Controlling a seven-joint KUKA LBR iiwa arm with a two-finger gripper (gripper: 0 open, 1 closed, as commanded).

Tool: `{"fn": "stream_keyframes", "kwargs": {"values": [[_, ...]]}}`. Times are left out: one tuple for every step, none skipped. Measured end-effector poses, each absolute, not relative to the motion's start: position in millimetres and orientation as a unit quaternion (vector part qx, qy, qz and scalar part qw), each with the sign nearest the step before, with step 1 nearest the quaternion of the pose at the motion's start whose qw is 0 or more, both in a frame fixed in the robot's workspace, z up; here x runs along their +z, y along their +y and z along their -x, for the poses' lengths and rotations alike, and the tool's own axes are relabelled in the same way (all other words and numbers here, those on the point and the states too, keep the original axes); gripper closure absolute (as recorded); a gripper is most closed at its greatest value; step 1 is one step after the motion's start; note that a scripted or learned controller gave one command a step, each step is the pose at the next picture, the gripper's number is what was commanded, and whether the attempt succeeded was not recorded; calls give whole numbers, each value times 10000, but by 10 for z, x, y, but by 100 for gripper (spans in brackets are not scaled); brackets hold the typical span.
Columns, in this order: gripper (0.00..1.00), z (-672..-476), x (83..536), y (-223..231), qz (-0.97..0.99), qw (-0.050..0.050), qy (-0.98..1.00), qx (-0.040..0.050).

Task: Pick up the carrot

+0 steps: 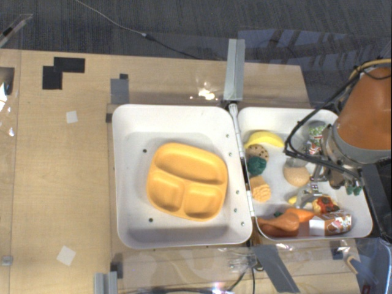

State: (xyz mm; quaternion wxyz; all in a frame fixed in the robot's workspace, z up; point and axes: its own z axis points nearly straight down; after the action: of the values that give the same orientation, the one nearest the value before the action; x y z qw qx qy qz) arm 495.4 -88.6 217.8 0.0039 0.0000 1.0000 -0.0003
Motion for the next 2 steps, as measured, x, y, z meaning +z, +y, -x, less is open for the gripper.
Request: {"fn": "stream_keyframes", "kwargs": {"values": [[0, -4949, 910, -917, 221, 134, 9997, -18], [100, -4964, 1026, -905, 253, 137, 9996, -19]]}}
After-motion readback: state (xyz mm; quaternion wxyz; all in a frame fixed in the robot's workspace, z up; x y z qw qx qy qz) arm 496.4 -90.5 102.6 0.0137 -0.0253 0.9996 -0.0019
